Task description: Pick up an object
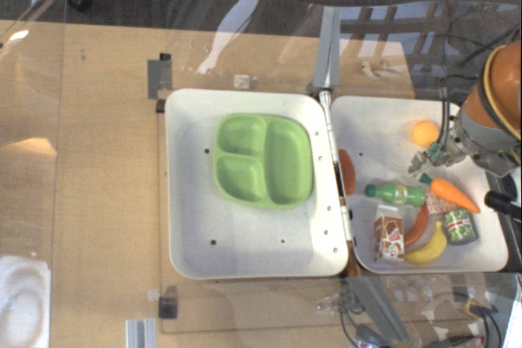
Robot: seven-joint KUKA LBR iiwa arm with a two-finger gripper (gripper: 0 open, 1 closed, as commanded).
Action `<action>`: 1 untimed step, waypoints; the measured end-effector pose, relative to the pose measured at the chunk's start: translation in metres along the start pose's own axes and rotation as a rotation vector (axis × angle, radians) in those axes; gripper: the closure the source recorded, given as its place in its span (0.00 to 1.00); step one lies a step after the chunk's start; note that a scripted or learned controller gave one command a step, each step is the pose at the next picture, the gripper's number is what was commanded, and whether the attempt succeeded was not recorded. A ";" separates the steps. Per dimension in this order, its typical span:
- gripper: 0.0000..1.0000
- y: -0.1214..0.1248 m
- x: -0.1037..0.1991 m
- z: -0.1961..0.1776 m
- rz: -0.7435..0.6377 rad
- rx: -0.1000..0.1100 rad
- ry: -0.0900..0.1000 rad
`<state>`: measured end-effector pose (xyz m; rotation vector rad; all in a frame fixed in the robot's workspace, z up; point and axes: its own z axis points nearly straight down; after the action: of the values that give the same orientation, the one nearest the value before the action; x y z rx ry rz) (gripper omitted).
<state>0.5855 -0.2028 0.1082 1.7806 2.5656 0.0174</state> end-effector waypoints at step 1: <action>0.00 0.000 0.000 0.000 0.000 0.000 0.000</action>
<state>0.5853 -0.2029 0.1080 1.7809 2.5660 0.0171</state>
